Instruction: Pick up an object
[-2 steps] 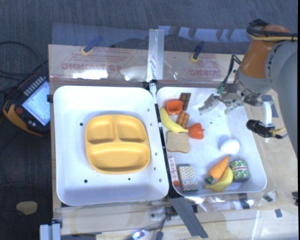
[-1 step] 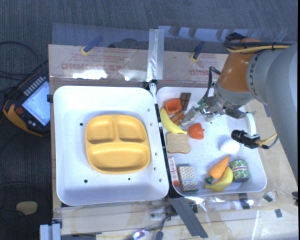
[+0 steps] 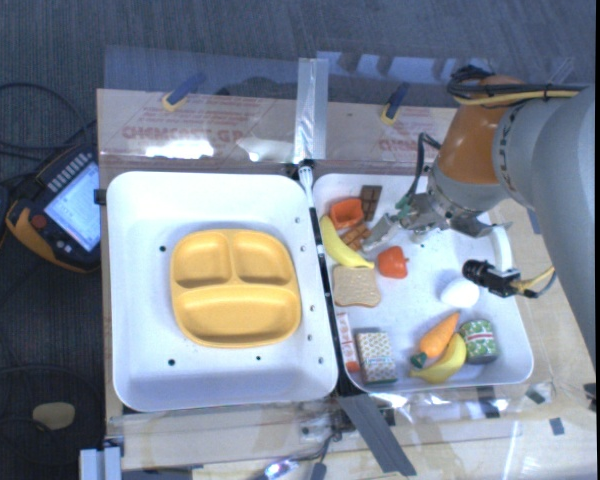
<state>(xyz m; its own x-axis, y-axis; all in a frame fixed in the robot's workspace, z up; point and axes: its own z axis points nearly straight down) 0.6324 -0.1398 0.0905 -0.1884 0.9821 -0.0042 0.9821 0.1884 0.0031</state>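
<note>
Right, I'm at the approach: the hand (image 3: pixel 392 220) hangs low at twelve o'clock in the right bin (image 3: pixel 515 363), beside the red pepper (image 3: pixel 392 261); its grip I cannot tell. Next it needs one target centred. I count two bananas, one carrot, one toast slice, one yellow tray (image 3: pixel 235 286).

Bench (image 3: pixel 120 108) I'm working over.
I see two white bins on it: left bin (image 3: pixel 130 268), right bin (image 3: pixel 515 353).

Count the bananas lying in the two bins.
2. One banana lies along the right bin's left side beside the bread slice; the other sits near its front edge, under the carrot. Others may be hidden.
</note>
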